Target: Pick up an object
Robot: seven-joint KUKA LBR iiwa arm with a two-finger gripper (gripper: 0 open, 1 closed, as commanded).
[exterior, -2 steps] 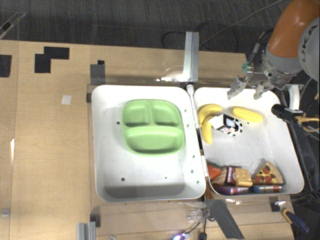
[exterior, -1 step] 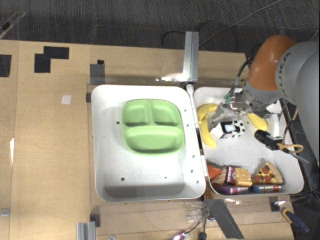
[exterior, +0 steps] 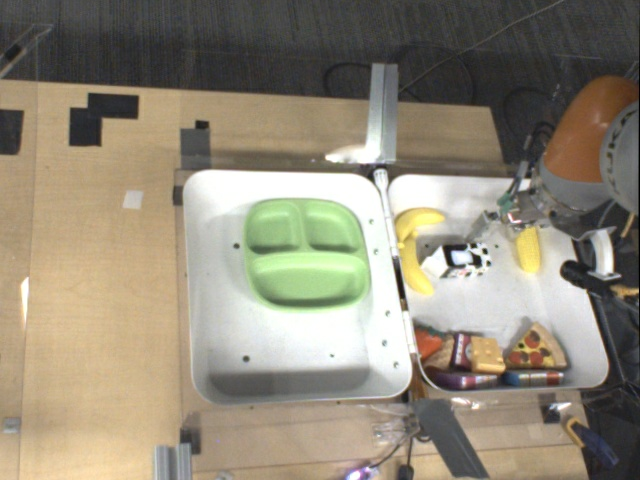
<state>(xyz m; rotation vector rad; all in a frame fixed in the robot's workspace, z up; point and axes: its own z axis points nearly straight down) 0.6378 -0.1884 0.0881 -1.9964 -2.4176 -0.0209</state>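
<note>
no legible writing; jaws hover beside a yellow piece.

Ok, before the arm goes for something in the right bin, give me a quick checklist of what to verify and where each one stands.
1. Pincer over the right bin: ok, it sits near the far edge.
2. Pincer holding nothing: cannot tell, too small and blurred.
3. A target close by: ok, the small yellow piece lies just below the pincer, apart from other items.
4. Banana free to lift: ok, though it lies against the left wall.
5. Pile at the near edge, pizza slice included: not ok, items crowd together.
6. Green tray out of the way: ok, it lies in the left bin.
</note>
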